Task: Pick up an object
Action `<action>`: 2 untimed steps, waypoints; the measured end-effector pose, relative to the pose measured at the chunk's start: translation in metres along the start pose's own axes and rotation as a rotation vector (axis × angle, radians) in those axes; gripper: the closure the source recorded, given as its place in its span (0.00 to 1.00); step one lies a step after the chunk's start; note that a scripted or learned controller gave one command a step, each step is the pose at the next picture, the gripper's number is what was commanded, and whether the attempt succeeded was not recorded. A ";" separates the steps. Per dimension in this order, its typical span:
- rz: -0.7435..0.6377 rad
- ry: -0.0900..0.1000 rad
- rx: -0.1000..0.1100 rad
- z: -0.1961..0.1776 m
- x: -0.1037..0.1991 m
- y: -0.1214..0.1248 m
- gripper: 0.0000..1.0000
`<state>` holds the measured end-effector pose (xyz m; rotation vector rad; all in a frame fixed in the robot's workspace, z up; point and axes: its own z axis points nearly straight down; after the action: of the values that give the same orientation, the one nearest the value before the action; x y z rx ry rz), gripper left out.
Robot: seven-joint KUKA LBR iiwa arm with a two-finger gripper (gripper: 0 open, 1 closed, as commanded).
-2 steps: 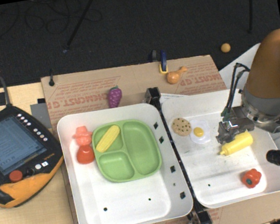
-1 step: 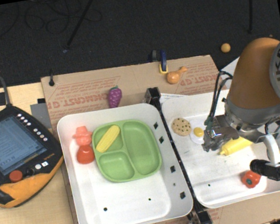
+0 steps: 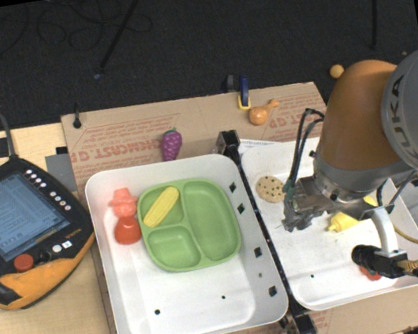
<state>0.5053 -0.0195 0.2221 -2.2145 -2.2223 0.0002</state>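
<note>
The camera view shows the grey two-finger gripper (image 3: 296, 215) low in the right white bin (image 3: 318, 287); whether it is open cannot be told. A round tan perforated cookie (image 3: 269, 187) lies just beside it, up-left. A yellow plastic piece (image 3: 343, 221) sits to its right, partly hidden by the arm.

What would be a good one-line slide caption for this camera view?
KUKA arm's end effector lowered into the right bin near a cookie; corn on the green plate in the left bin.
</note>
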 end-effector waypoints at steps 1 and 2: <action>-0.001 0.000 0.001 -0.012 0.053 -0.025 1.00; 0.003 -0.002 0.002 -0.007 0.070 -0.037 1.00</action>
<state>0.4682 0.0499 0.2298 -2.2181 -2.2188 0.0050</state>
